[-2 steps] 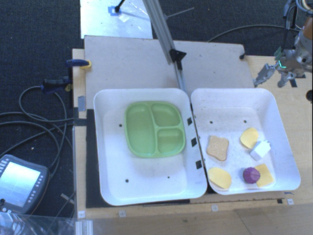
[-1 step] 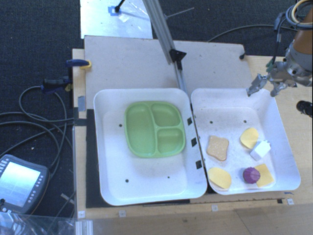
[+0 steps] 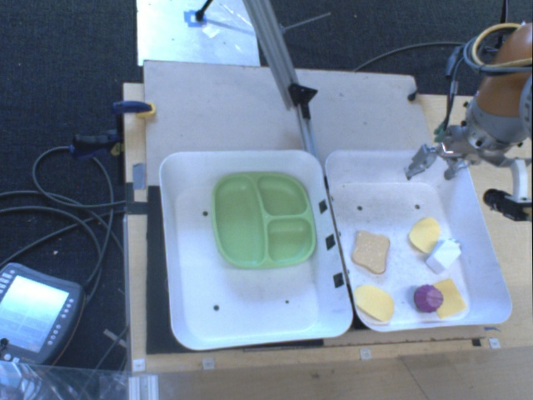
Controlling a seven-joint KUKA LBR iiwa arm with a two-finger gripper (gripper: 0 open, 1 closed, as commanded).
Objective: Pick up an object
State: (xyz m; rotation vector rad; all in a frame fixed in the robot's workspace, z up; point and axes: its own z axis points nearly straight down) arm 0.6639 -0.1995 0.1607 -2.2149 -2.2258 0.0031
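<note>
Sitting on a dark carpet floor (image 3: 50,57), the pale wooden table (image 3: 241,107) carries two white bins side by side. The left bin (image 3: 187,298) holds a green plate (image 3: 263,220) with three parts. The right bin (image 3: 475,223) holds the small things to pick from: a slice of toast (image 3: 371,251) near the middle, a yellow round piece (image 3: 375,303) at the front, another yellow piece (image 3: 424,234) further back, a white block (image 3: 443,255) just beside it, a purple thing (image 3: 428,297) and a yellow-orange square (image 3: 451,298) touching it. The pincer (image 3: 437,162) hangs over the back corner of the right bin, its two grey fingers spread apart with nothing between them, well apart from the small things. The grey arm (image 3: 500,98) with its orange band comes in from the right. A silver pole (image 3: 271,40) leans across the back of the table. Black cables (image 3: 58,182) curl on the floor at the left, near a handheld screen (image 3: 33,307). A blue clamp (image 3: 132,107) grips the table's left edge.
</note>
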